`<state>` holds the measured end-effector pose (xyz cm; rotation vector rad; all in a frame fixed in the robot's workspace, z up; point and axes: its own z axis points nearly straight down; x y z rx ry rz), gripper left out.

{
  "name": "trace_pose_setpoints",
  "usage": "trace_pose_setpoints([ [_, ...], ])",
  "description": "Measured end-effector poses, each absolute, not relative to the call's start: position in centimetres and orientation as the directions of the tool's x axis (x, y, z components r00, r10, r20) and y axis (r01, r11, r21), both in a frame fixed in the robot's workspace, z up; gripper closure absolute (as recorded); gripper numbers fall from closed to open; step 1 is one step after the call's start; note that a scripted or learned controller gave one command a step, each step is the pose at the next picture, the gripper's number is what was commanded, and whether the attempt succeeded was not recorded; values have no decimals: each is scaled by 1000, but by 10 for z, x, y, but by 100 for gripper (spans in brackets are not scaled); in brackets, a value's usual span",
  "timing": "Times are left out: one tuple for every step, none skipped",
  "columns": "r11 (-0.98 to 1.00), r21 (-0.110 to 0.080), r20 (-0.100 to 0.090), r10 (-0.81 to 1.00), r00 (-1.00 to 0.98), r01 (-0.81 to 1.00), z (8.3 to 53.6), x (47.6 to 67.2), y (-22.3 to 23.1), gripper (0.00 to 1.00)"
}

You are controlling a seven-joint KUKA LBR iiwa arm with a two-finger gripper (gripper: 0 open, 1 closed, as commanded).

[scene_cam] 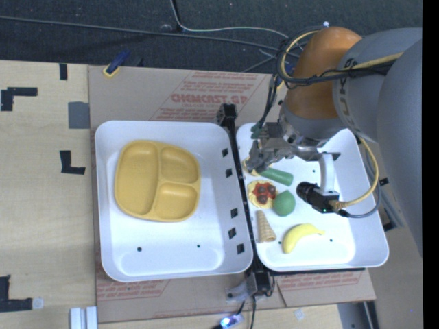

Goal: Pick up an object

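**Gripper parked low over the right bin's top-left corner, can't tell if it's got anything**

Gripper sits down in the right bin, at its upper-left part, right next to the divider btw the two bins. Fingers are a grey metal clump from this angle, so whether they're apart or closed, can't tell. Nothing visibly between them either, so not calling it a grab.

Stuff in the right bin, all bunched on the left half:
- dark green cylinder-ish thing lying flat, tilted a bit, just below/right of the gripper tip. Looks v close to it, maybe touching, can't say for sure
- small red & yellow toy just under that, near the divider
- green round object right beside the red/yellow one, on its right
- ice cream cone looking piece below those, pointy end toward the front edge
- banana to the right of the cone, near the front of the bin, apart from the rest

Black cylinder w/ a green light on the arm's wrist hangs over the middle of the bin, yellow cable looping off it.

Left bin has a yellow divided plate, three compartments, sitting in the upper-left area, well apart from the arm.

Both bins sit on a cardboard sheet w/ red print, on the bench.
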<state>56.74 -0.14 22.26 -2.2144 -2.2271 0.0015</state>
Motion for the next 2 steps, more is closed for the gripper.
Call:
trace_pose_setpoints([
  [6, -1, 0, 1000, -6, 1000, 217, 589, 41, 100],
  [7, -2, 1, 1000, -7, 1000, 208, 603, 94, 100],
])
